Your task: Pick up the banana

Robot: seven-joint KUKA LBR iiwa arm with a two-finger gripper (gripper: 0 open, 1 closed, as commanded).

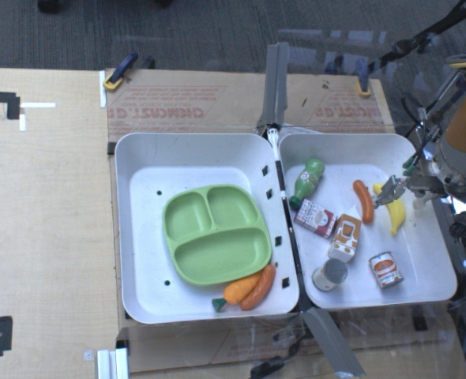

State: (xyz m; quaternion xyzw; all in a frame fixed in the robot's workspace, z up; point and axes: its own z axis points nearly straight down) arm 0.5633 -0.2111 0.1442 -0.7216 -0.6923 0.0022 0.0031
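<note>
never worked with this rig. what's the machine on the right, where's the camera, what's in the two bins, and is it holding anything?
One fixed camera looks down at a slant on a bench with two shallow white bins side by side. The machine at the right edge is a robot arm; its two-finger gripper is down in the right bin, right at the top of the banana, which it is meant to pick up. The fingers are too small and blurred to tell whether they are open or closed, so I cannot say the banana is held; it looks to be lying on the bin floor.

Also in the right bin: a green bottle, a sausage, a red carton, an orange-and-white carton, a grey can and a red-labelled can.

The left bin holds a green divided plate, with a carrot and another sausage beside its near edge.
</note>
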